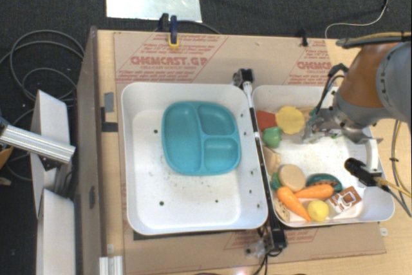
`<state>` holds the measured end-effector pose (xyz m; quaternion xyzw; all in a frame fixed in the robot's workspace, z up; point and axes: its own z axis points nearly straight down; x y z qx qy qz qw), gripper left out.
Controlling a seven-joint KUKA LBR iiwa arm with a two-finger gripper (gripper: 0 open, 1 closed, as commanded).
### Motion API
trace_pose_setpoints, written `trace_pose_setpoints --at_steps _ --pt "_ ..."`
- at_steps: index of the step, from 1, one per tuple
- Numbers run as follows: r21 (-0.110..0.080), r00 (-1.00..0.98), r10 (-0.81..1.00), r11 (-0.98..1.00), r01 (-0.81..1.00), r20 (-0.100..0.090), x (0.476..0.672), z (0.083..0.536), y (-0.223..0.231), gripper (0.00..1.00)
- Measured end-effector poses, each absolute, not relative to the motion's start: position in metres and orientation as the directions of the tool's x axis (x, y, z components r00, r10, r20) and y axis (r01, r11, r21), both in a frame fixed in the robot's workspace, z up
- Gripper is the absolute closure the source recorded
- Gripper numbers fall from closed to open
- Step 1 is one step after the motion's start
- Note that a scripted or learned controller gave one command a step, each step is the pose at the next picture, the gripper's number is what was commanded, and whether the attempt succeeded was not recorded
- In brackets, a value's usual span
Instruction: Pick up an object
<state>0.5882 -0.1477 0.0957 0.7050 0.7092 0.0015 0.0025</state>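
My gripper (314,133) hangs low in the right bin (380,206), near its back, just right of a yellow toy (291,119). A red piece (264,118) and a green piece (272,136) lie to the left of that toy. Toward the bin's front sit a tan round piece (291,177), two orange carrots (314,191) (291,203), a yellow lemon (317,210), a teal ring-like piece (324,178) and a small brown-and-white box (345,199). I see nothing held under the gripper.
The left bin (145,203) holds a teal divided plate (200,138). A raised divider (256,138) runs between the two bins. The grey arm with its orange band (364,84) comes in from the right over the right bin's back corner.
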Motion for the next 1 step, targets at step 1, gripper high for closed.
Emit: trace_pose_setpoints --at_steps 1 --pt "0.009 -0.008 1.0 0.008 1.0 -0.001 0.5891 0.1063 -0.1476 1.0"
